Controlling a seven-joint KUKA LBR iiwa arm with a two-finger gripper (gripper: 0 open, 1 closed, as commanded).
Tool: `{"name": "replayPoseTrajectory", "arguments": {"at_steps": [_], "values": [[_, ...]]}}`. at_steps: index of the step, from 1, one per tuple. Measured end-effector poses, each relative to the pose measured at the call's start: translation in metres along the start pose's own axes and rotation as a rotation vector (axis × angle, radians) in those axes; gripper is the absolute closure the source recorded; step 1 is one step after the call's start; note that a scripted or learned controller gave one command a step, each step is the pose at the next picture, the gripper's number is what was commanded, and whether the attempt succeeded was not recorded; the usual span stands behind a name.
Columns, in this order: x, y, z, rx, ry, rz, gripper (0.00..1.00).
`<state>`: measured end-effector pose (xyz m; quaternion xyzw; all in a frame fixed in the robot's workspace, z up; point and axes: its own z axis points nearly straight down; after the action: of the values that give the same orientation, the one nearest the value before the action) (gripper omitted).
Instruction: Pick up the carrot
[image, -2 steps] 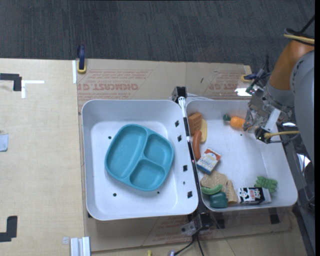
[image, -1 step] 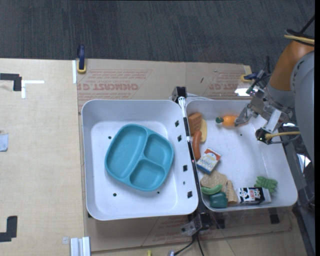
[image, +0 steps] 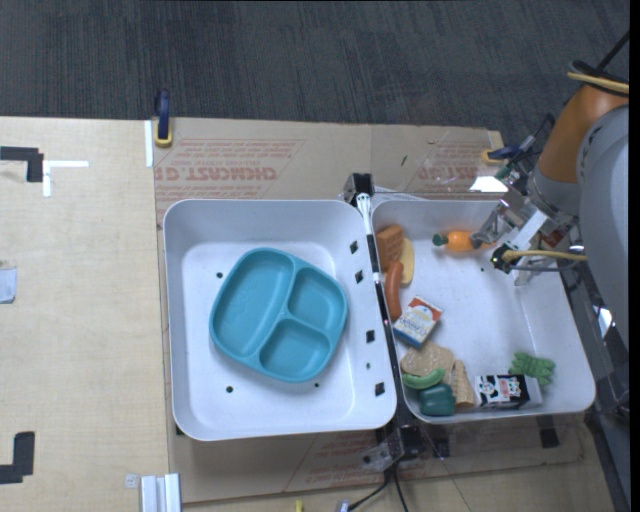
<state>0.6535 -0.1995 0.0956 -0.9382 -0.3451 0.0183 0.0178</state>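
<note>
The carrot (image: 457, 240), a small rounded orange piece with a dark green tip, is lying on the smooth floor of the right bin (image: 540, 345), near that bin's far wall. The gripper (image: 497, 243) is hanging just beside the carrot, on the side away from the left bin (image: 190, 330), and its metal fingers are not closing around anything; whether the jaws are open or closed cannot be told from this angle. The grey arm (image: 600, 150) with its orange band is reaching in over the right bin's outer rim.

Along the right bin's wall next to the left bin, a brown bread-like piece (image: 389, 243) and a reddish sausage shape (image: 394, 288) are lying. A small printed carton (image: 417, 322) is sitting nearer the front of the right bin, then a round cracker-textured piece (image: 428, 360), a dark green lump (image: 436, 401), a black-and-white box (image: 501, 391) and a leafy green item (image: 533, 366). In the left bin a glossy teal plate (image: 279, 315) with three compartments is resting tilted.
</note>
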Motion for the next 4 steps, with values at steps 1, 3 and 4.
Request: {"name": "replayPoseTrajectory", "arguments": {"at_steps": [1, 3, 4], "values": [[0.010, -0.026, 0.000, -0.034, 0.006, 0.340, 0.00], [0.002, -0.129, 0.010, -0.035, 0.027, 0.435, 0.00], [0.023, -0.102, 0.009, -0.037, 0.029, 0.468, 0.00]]}}
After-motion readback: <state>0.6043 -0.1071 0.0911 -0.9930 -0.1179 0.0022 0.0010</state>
